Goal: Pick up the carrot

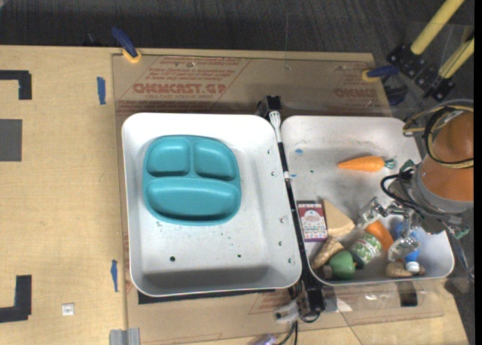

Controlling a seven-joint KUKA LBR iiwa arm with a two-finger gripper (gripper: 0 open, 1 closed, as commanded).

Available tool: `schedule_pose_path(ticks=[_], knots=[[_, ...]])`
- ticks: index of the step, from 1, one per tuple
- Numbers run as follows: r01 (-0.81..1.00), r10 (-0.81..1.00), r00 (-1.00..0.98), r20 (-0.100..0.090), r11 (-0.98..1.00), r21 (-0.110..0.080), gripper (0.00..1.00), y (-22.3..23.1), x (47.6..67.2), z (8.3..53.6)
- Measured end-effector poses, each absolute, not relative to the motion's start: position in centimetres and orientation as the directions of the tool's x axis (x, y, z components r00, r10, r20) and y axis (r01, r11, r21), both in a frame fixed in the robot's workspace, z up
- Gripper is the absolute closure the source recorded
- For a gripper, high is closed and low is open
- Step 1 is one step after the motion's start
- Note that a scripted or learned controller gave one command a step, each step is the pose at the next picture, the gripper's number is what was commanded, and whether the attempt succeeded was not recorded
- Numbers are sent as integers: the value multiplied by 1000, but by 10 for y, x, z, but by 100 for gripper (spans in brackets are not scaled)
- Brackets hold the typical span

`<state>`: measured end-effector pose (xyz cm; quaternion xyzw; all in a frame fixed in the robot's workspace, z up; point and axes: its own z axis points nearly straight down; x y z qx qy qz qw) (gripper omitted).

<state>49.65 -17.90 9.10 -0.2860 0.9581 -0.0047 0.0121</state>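
Observation:
The carrot (364,163) is orange with a green top. It lies on its side in the upper middle of the right bin (331,136), with its tip pointing left and bare floor around it. My gripper (393,224) hangs from the arm's orange band (452,157) at the right edge. It is low over the clutter in the bin's lower right corner, below and to the right of the carrot and apart from it. Nothing of the carrot is near the gripper.
A heap lies along the right bin's front: a small red and white box (311,221), a beige wedge (339,223), a green piece (343,263), an orange piece (380,232) and a small bottle (367,249). The left bin (151,261) holds a teal divided plate (192,178).

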Motion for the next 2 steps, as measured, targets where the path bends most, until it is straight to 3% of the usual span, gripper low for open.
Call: schedule_pose_path(ticks=[1, 2], knots=[[-573, -574, -819, -17, 819, -16, 0, -138, 498, 91], [-256, -256, -966, -19, 967, -11, 0, -135, 495, 91]])
